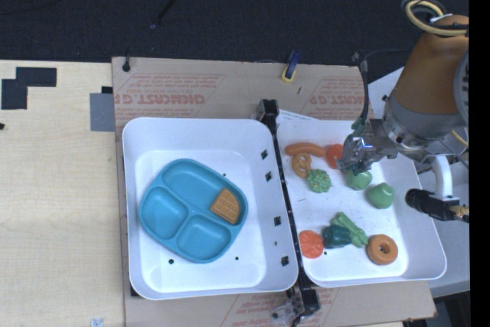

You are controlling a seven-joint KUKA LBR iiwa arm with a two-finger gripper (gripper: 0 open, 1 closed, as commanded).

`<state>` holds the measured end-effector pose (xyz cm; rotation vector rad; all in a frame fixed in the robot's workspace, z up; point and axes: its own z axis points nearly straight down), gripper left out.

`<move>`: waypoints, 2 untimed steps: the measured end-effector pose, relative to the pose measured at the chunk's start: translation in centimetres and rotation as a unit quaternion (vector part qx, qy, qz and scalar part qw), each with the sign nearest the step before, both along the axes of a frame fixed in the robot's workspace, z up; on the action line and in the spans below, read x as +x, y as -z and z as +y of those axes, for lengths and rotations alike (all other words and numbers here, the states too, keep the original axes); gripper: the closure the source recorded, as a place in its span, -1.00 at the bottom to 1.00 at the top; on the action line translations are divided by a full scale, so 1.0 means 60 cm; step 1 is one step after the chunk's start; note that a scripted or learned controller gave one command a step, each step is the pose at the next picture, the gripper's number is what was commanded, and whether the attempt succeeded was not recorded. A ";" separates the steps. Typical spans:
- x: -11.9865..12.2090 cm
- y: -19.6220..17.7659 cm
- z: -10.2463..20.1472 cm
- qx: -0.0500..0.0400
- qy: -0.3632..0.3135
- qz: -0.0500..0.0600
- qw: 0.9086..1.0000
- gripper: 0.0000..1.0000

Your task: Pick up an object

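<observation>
We're hovering the gripper (357, 163) over the green pepper (357, 180), just right of the broccoli (318, 181); can't tell its state. Judging it light, hard, slick plastic, we're aiming across its rounded sides.

One camera, fixed high above bench (53, 188), looking down at slant. Far enough to see both white bins: left bin (145, 135) toward 9 o'clock, right bin (417, 256) toward 3 o'clock. Arm (432, 80) enters from 3 o'clock.
</observation>
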<state>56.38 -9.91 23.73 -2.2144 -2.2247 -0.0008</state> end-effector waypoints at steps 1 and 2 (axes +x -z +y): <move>0.026 -0.011 0.087 0.000 0.001 0.000 1.000 1.00; 0.062 0.002 0.155 -0.001 0.001 0.000 1.000 1.00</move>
